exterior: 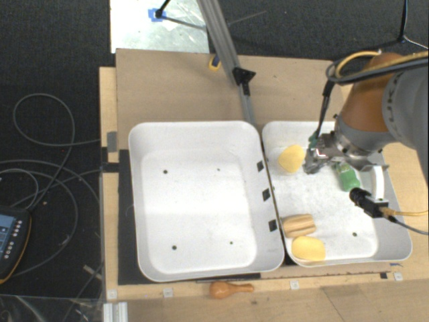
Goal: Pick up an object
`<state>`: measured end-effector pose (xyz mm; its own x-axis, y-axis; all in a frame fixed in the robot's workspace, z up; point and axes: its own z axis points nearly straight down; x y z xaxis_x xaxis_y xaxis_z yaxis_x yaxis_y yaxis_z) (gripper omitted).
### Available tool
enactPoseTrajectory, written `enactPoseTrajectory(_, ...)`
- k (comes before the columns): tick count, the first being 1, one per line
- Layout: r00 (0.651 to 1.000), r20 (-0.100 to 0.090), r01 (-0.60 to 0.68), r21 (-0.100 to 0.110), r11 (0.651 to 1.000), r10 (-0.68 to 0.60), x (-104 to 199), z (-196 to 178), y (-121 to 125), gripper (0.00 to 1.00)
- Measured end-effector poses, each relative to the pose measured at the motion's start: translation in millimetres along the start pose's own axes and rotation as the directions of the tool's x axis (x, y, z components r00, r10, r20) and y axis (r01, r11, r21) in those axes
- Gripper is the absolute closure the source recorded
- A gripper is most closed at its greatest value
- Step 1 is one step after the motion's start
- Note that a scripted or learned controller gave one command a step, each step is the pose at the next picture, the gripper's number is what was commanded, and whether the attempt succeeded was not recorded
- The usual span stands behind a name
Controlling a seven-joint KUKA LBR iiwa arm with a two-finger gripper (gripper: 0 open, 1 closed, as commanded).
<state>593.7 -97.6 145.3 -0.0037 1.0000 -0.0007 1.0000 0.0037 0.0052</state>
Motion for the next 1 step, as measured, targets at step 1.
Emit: enactPoseTrajectory(1,1.000,0.000,0.002,-0.001,1.000,-0.002,4.2,-47.2,-4.4,1.00)
